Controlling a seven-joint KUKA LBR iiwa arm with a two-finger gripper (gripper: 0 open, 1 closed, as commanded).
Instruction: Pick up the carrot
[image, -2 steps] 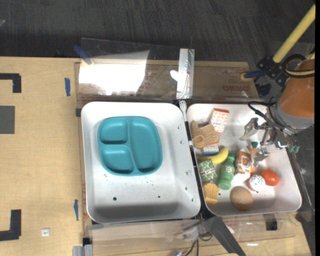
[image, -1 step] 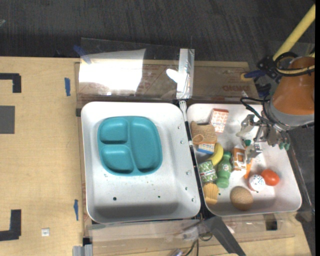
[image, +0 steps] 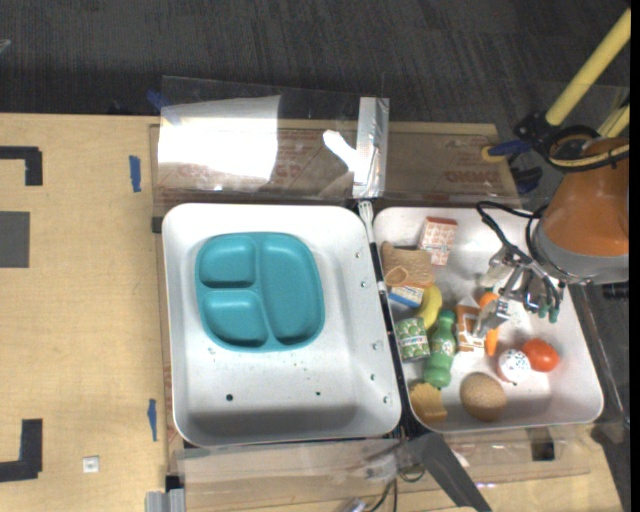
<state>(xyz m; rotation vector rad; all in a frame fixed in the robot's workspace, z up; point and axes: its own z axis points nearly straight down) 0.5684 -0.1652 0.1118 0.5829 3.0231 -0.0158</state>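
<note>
the gripper (image: 492, 312) is seen low in the right bin (image: 580, 400), metal fingers around the small orange carrot (image: 487, 300), though whether it's actually pinched can't be told. the carrot is sat mid-bin, beside a yellow banana (image: 432, 305) and a green bottle (image: 440, 352). a round red tomato (image: 541, 354), a rough brown potato (image: 483, 395) and a white speckled ball (image: 514, 365) are spotted nearby. a smooth teal divided plate (image: 262, 288) is laid in the left bin (image: 200, 400)

I see a teal divided plate (image: 262, 288) in the left bin (image: 190, 380). Right bin (image: 580, 400) has a banana (image: 431, 306), green bottle (image: 440, 352), tomato (image: 541, 354).
</note>
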